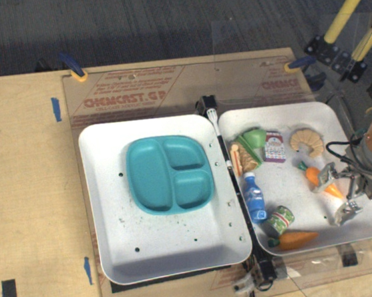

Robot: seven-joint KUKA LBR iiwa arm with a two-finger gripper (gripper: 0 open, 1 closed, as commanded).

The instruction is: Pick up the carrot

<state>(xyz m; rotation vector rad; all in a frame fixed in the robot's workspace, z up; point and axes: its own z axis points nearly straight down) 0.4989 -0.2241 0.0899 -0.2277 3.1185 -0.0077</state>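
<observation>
An orange carrot (298, 238) with a green top lies flat along the front wall of the right bin (367, 223), pointing right. My gripper (338, 193) reaches in over the right side of that bin, up and to the right of the carrot and apart from it. Its fingers (328, 175) stand spread and open. A small pale orange piece (333, 191) shows in the gap between them; I cannot tell whether they touch it. Just to its left is another small orange item (312, 175) with a green stub.
The right bin also holds a blue bottle (253, 199), a green can (281, 219), a hot dog (241, 159), a green item (255, 137), a purple-and-white box (275, 147) and a bread piece (306, 140). A teal divided plate (170, 173) lies in the left bin (106, 208).
</observation>
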